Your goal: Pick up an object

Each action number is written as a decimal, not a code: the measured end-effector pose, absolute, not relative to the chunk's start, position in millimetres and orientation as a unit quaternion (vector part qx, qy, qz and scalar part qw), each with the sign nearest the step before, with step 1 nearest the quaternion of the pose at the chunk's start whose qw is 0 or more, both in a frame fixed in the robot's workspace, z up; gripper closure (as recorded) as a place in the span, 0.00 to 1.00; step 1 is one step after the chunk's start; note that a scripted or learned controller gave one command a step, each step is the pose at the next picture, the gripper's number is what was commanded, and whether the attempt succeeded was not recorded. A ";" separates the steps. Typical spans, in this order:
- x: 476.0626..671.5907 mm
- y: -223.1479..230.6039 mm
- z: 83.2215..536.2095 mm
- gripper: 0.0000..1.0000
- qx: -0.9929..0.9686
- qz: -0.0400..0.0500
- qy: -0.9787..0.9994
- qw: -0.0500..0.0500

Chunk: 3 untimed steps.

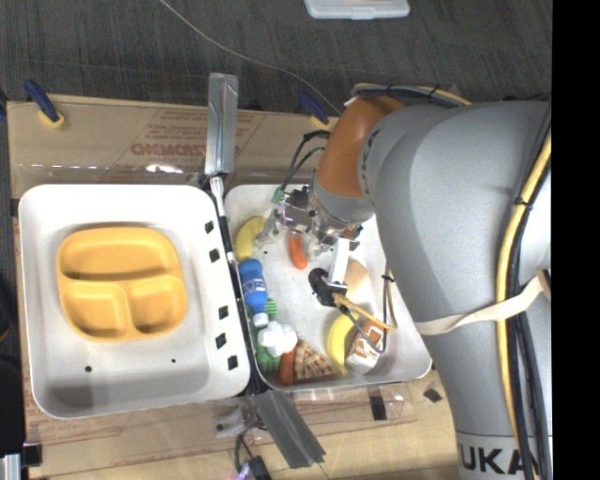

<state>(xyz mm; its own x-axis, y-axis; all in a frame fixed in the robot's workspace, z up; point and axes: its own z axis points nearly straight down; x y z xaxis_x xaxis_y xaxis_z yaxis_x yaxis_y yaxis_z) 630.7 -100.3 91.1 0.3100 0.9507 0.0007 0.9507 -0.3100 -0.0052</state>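
My own arm point(450, 234) covers the right side of the right bin point(281, 202), so I cannot see what lies under it. My gripper point(305, 225) is a tangle of metal and cable from above; whether the fingers are apart I cannot tell. The orange piece point(297, 251) just below them is too small to name. Further below, the pile point(309, 356) overlaps itself. The white object point(356, 7) far above is cut off by the top edge.

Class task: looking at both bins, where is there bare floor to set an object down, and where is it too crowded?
Free: the left bin floor around the yellow tray, widest below it. Crowded: the right bin, packed with the blue bottle, banana, orange piece and gripper; only a small patch mid-floor.
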 end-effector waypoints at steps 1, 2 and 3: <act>622.4 -131.1 105.3 0.00 -0.781 0.001 -0.624 0.002; 622.9 -130.0 115.3 1.00 -0.780 0.001 -0.626 0.003; 610.4 -71.2 194.0 1.00 -0.722 -0.001 -0.691 -0.001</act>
<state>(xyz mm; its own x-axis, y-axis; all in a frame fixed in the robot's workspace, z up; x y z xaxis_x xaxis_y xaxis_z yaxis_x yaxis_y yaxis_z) 610.4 -71.2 194.0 0.0438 0.9990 0.0004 0.9990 -0.0438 0.0027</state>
